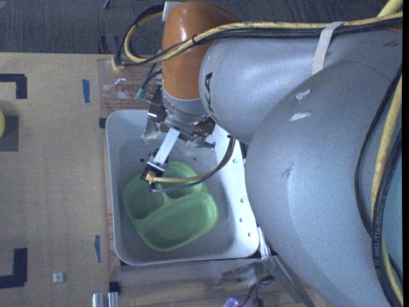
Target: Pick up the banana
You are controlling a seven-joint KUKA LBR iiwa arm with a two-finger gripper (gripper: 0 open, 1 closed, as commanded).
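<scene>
My gripper [174, 132] hangs below the orange band of the arm, over the far end of a white bin [243, 217]. A green plate [172, 217] with divided sections lies in the bin, just in front of and below the gripper. The wrist and the big grey arm cover the bin's far end and right side, so whatever lies there is hidden. At the far left edge of the camera view, a small yellow thing [2, 124] is cut off by the frame, and I cannot tell what it is.
The wooden bench top [51, 190] stretches left of the bin, marked with black corner marks and blue tape strips [85, 90]. Loose cables loop above the bin's far rim [134, 43]. The grey arm takes up the whole right half of the view.
</scene>
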